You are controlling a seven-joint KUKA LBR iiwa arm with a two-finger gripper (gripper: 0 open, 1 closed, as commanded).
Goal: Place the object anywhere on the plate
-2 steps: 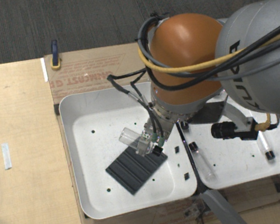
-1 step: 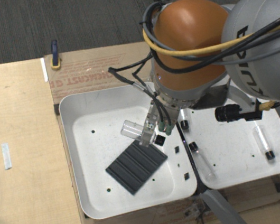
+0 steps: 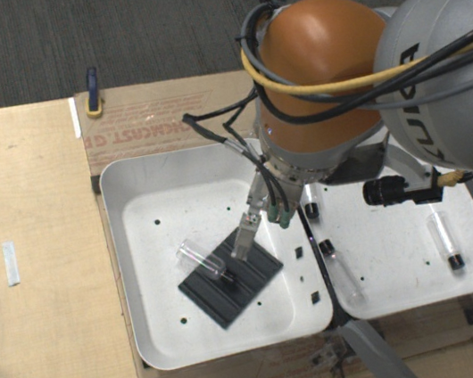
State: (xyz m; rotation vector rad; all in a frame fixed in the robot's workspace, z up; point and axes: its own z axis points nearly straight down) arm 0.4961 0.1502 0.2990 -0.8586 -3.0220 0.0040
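Pincer (image 3: 244, 244) of ours hangs low in the left bin (image 3: 138, 246), right over the black plate (image 3: 231, 280); we cannot tell how it is set. Just left of it, a clear tube (image 3: 200, 259) lies on the plate.
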